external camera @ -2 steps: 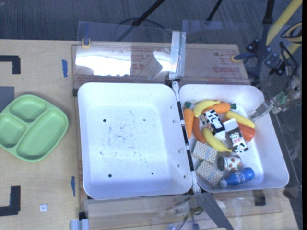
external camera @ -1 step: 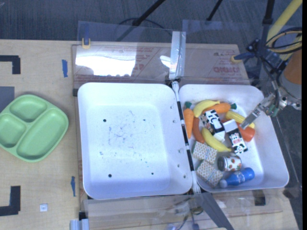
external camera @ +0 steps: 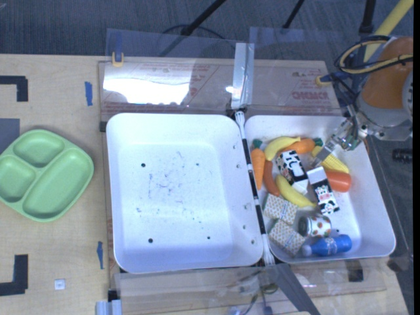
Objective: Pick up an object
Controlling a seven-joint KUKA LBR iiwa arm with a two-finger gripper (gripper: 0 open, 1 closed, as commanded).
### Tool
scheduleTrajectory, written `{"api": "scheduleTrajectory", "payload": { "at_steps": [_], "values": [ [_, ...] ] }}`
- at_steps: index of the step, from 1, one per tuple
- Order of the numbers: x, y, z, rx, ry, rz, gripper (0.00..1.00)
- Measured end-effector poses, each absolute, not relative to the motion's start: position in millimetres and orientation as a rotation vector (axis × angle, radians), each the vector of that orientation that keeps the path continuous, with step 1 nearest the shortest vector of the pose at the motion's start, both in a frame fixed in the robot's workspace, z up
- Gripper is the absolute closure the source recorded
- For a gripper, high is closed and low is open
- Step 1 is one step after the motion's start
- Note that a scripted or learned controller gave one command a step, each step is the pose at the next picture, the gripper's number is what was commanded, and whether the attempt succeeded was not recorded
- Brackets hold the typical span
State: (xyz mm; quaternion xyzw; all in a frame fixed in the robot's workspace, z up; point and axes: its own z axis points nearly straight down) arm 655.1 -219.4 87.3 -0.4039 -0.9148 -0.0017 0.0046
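Observation:
The right bin (external camera: 382, 220) holds a heap of toy items. Among them are a yellow banana (external camera: 281, 143), a second banana (external camera: 293, 193), an orange carrot (external camera: 258, 167), two cow-patterned boxes (external camera: 292, 166) (external camera: 323, 193), a small printed can (external camera: 315, 226), a blue bottle (external camera: 330, 245) and tan waffle blocks (external camera: 278, 208). My gripper (external camera: 336, 146) hangs over the bin's upper right part, tilted down and to the left. Its tip is just above a yellow piece (external camera: 336, 164) and an orange piece (external camera: 339, 180). Nothing is visibly held.
The left bin (external camera: 174, 189) lies beside the right one, with a raised divider (external camera: 251, 176) between them. A green sectioned plate (external camera: 42, 174) rests on the bench at far left. Clear plastic panels (external camera: 239, 77) stand behind the bins. Cables loop near the arm's orange band (external camera: 384, 84).

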Motion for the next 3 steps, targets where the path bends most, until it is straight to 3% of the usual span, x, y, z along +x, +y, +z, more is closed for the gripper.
{"api": "scheduleTrajectory", "payload": {
  "at_steps": [1,2,3],
  "values": [
    [657.9,-221.0,99.3,-1.274,-2.879,-0.006,1.0],
    [633.7,-220.1,86.5,-1.322,-2.852,-0.006,1.0],
    [634.9,-129.3,182.3,-1.655,-2.676,-0.003,1.0]
  ]
}}
